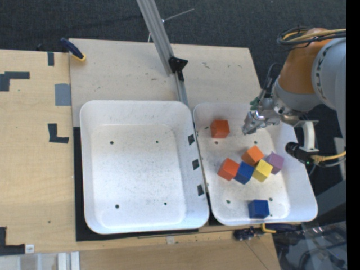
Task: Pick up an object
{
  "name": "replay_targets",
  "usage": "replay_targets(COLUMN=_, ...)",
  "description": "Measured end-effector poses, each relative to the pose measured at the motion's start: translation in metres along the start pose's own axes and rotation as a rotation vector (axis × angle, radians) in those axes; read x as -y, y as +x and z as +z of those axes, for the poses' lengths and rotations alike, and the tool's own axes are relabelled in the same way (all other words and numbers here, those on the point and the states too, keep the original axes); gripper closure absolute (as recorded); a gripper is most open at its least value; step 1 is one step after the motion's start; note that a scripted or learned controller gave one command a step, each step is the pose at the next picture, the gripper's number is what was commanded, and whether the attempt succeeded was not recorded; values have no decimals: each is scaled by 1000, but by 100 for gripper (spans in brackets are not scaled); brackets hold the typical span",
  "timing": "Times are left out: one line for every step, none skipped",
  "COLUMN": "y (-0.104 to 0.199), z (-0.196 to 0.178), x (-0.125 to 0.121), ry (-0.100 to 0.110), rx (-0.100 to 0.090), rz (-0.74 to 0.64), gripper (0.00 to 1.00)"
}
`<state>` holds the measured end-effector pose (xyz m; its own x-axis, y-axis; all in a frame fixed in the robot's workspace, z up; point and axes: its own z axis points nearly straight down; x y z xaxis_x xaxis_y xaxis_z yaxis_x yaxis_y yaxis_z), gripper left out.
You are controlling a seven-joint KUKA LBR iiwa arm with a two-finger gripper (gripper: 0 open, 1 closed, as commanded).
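My gripper (251, 126) hangs over the right bin (298, 204), upper part, just right of a lone orange cube (220, 129). Metal fingers, small and glinting; too small and blurred here, so I cannot tell if they're spread or pressed. Nothing visible between them. Arm (315, 77) comes in from the right: grey curved shell w/ an orange band, yellow-black cables looped near it.

Right bin: white plastic, shallow, rounded corners, faint dark speckling on floor. Contents are blocks, all w/ flat matte faces:
- orange cube, upper left of bin, apart from the rest.
- cluster mid-bin, pieces touching or nearly so: red-orange block (228, 169), blue block (244, 173), yellow block (262, 170), small orange block (254, 153) above them, pale purple block (275, 162) at right end.
- blue cube (259, 208) alone nr the front rim.

Left bin (90, 122): same white plastic, larger, speckled w/ dark dust, a few dark dots on the floor.

Bench (34, 151): light wood, w/ grey tape patches at left. A slim metal rail (157, 27) runs diagonally down to the gap btwn bins, w/ a black bracket on it. Small blue-yellow item (73, 49) at bench's far left corner.
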<state>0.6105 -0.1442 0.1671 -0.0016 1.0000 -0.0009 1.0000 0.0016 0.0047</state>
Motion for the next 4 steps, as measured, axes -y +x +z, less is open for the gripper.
replay_targets(y=4, z=-43, x=0, ry=1, rx=0, rz=0, gripper=100)
replay_targets(y=5, z=-80, x=-1, ry=1, rx=0, rz=0, gripper=100)
replay_targets(y=61, z=-87, x=-6, ry=3, rx=-3, rz=-5, gripper=100)
replay_targets(y=105, z=-86, x=-7, ry=6, rx=-2, rz=-5, gripper=100)
